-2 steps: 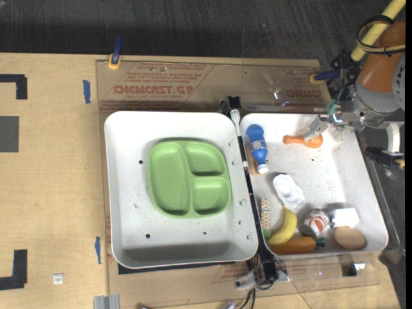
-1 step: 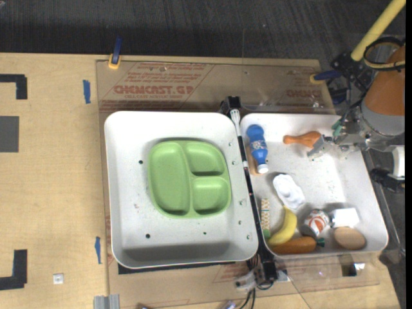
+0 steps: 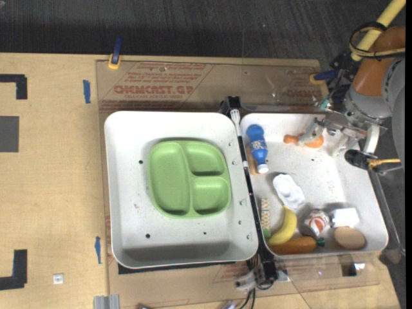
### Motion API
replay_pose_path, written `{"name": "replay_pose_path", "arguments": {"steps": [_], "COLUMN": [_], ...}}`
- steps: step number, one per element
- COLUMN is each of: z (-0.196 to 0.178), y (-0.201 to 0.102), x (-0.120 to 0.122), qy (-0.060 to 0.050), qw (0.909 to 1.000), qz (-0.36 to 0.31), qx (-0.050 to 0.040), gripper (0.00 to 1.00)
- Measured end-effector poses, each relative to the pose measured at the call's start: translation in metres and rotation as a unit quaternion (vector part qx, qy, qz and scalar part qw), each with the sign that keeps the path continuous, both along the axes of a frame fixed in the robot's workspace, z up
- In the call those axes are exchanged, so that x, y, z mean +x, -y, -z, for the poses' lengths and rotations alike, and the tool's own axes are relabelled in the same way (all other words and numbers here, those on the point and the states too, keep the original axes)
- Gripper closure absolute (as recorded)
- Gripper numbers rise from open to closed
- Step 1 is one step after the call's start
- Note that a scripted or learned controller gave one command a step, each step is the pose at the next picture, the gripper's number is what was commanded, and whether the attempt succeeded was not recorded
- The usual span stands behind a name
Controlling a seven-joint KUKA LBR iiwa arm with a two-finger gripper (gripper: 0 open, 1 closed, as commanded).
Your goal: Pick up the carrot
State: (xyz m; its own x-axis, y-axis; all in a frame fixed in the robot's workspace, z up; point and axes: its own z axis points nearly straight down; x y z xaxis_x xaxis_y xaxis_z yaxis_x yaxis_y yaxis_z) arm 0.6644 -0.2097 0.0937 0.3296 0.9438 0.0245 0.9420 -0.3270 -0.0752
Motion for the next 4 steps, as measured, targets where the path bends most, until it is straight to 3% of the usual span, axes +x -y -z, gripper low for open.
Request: {"name": "replay_pose_path", "arguments": {"steps": [1, 2, 3, 4], "z": [0.0000, 0.0042, 0.0050, 0.0051], "y": [-0.0041, -0.0038, -0.0050, -0.0059], "x": [-0.0026, -0.0041, -0.0026, -0.0055], "qy": [-0.007, 0.012, -0.002, -0.013], "qw": [0.9974, 0.9988, 0.9997, 0.9934], "qz": [0.072, -0.048, 0.024, 0.113], "qx": [-0.0069, -0.0069, -0.0056, -0.0109], "gripper": [0.00, 0.00, 0.00, 0.00]}}
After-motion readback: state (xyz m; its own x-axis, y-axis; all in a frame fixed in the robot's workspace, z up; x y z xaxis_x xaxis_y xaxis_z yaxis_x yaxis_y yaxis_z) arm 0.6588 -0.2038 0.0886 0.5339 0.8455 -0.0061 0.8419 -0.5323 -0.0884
